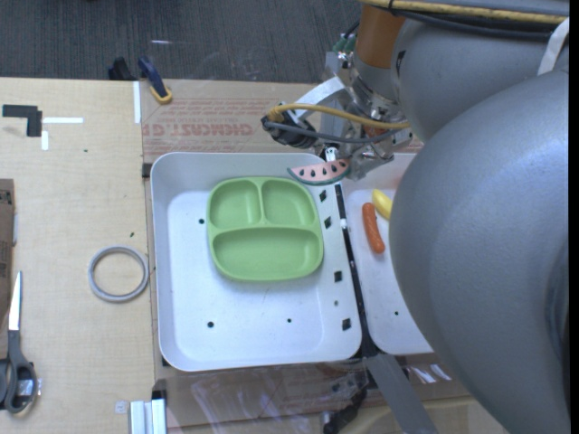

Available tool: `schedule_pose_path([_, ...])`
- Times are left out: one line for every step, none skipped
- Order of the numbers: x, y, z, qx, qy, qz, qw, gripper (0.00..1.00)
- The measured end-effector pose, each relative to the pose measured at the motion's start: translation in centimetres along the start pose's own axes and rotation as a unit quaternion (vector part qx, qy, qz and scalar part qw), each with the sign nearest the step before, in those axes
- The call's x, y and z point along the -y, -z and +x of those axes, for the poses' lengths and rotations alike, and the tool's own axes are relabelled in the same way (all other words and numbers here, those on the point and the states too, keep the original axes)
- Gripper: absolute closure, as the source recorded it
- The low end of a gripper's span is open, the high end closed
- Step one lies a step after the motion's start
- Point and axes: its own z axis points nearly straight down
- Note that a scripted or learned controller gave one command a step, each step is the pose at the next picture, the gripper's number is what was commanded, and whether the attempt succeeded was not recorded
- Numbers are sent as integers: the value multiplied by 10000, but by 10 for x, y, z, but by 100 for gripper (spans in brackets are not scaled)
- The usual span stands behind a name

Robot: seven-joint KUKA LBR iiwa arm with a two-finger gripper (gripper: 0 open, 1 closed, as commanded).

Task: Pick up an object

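A watermelon slice, red with a green rind, hangs at the tip of my gripper over the back right corner of the left bin. The slice overlaps the bin's rim and the corner of the green plate, so it looks lifted. My gripper's fingers are shut on its upper edge. The arm's grey body covers most of the right bin. In that bin lie an orange-red sausage-shaped toy and a yellow piece, partly hidden by the arm.
A green divided plate lies in the back half of the left bin. On the bench to the left are a grey ring and scissors. Cables loop beside the wrist.
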Motion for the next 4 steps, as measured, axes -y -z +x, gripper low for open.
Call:
schedule_pose_path([-3,-123,-46,5,-997,6,9950,100])
schedule_pose_path([13,-13,-20,7,584,-2,9983,100])
schedule_pose_path([70,-61,-90,-4,-932,-4,9956,100])
schedule_pose_path([54,-56,-4,-3,-365,-4,9993,100])
